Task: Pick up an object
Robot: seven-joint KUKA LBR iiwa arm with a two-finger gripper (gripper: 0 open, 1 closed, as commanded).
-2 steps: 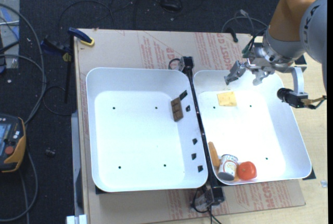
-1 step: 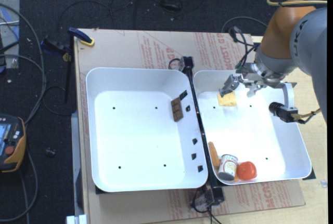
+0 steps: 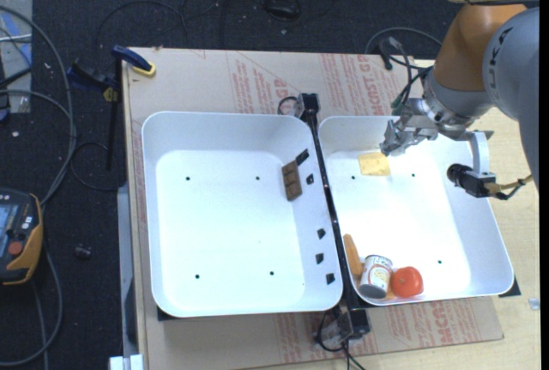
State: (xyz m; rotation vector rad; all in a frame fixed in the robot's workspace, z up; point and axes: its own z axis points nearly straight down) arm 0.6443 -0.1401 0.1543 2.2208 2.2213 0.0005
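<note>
Hand (image 3: 393, 145) hovers at the flat pale-yellow foam square's (image 3: 374, 164) one o'clock, grip unreadable; it looks light, soft — pinch opposite edges.

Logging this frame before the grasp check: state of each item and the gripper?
gripper: low over right bin, just above the cheese, nothing seen between fingers
cheese: flat on right bin floor, near the far wall
chocolate: in left bin, lying against the right wall
can: right bin's near corner, on its side
tomato: right of can, touching it
carrot: left of can, along bin's edge
</note>
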